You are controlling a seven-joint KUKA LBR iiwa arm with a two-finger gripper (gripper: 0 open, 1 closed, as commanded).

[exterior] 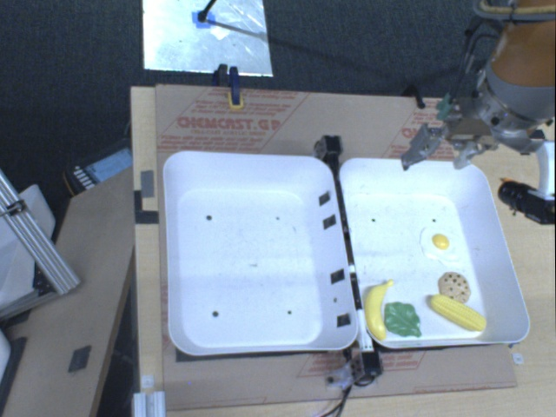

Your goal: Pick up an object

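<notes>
Four toy foods lie in the right bin (382, 200) toward its near right corner. A fried egg (440, 242) sits at mid right. Below it rests a brown cookie (453, 285). A yellow corn cob (458, 313) lies near the front wall. A yellow banana (375, 309) stands along the near left corner, with a green leafy piece (402, 319) beside it. My gripper (441, 151) hovers above the bin's far rim, well apart from the foods. Its two fingers stand spread, with nothing between them.
The left bin (252, 250) adjoins the right one along a black clipped divider (339, 233). Both rest on a cardboard sheet (243, 120). A shiny foil sheet (207, 24) lies on the floor behind. A metal frame (30, 241) stands at far left.
</notes>
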